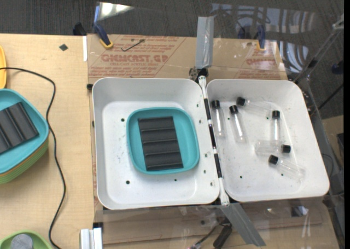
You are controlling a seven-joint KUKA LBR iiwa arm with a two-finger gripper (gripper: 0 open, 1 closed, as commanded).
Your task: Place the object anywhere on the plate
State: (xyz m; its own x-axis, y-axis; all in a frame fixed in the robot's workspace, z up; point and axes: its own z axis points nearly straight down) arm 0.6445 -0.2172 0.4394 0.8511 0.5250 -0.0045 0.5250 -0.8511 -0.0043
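A teal plate (188, 138) with a black ribbed insert (159, 143) lies in the left white bin (109, 133). In the right white bin (306, 133) lie several clear tubes with black caps: one (216, 116) beside the bins' divider, one (237, 122) next to it, one (275, 126) further right, and others (279, 157) toward the lower right.
A stack of teal and green plates (19, 133) with a black insert sits at the left on the wooden bench, and a black cable (54, 149) runs beside it. Cardboard (136, 56) lies behind the bins under clear panels.
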